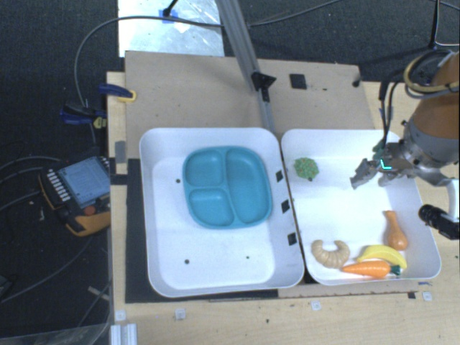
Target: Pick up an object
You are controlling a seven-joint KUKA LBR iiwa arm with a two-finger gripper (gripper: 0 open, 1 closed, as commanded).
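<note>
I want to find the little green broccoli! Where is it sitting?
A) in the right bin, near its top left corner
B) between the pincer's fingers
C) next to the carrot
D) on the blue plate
A: the broccoli lies by itself on the white floor of the right bin, up near its top left corner, apart from the blue plate in the left bin, the carrot and the pincer.

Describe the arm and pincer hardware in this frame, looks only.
The arm is grey with an orange band above the wrist, rounded in shape. A dark cable runs down beside it. The pincer is dark grey metal, with a small teal light on its body. A black part juts out below the wrist.
</note>
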